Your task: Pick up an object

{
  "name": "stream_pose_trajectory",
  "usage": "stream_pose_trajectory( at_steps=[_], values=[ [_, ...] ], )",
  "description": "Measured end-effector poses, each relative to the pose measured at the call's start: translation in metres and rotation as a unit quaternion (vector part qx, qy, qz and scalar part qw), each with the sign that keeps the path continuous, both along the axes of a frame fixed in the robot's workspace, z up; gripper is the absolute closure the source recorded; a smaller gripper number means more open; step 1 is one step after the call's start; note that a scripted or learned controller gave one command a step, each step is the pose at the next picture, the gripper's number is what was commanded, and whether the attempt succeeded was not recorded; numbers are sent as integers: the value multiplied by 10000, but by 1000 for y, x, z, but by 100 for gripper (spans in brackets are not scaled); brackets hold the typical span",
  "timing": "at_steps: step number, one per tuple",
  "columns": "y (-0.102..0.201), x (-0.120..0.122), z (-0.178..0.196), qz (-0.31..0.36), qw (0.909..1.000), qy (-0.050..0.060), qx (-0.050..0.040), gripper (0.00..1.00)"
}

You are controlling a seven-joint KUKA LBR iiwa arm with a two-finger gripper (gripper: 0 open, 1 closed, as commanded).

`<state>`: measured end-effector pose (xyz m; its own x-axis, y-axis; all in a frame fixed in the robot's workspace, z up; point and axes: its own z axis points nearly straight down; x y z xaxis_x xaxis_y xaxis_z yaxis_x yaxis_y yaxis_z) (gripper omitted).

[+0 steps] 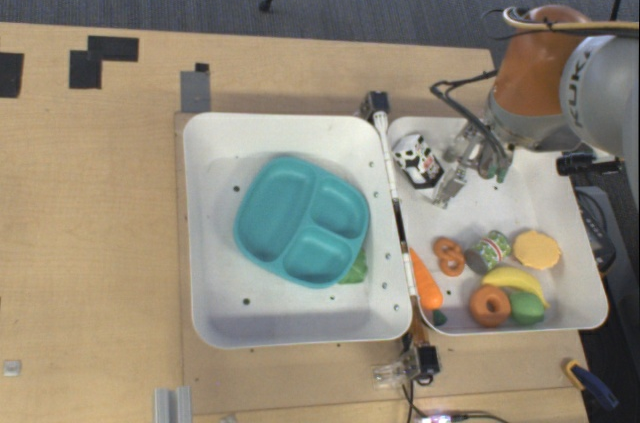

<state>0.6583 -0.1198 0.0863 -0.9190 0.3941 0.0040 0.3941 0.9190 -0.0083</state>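
Observation:
My gripper (462,173) hangs over the upper part of the right bin (575,231), its fingers open and holding nothing. Just left of it lies a black-and-white cow toy (417,161), close to the fingertips but apart from them. Lower in the same bin lie an orange carrot (427,282), a small pretzel (450,255), a grey-green can-like toy (489,251), a yellow round piece (537,250), a banana (514,282), a brown doughnut (490,306) and a green piece (529,307).
The left bin (215,311) holds a teal divided plate (302,220), tilted, with something green (352,272) peeking from under its lower right edge. The ridge between the bins (393,211) runs just left of the cow toy.

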Motion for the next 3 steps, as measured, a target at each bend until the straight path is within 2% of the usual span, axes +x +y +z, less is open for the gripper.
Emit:
stream_pose_trajectory(
  at_steps=[1, 2, 3],
  values=[
    [-24, 3, 1, 70, 10000, 4, 56, 0],
    [-28, 3, 1, 711, 9975, -25, 7, 0],
    [-70, 2, -1, 935, 9956, -35, 24, 0]
  ],
)
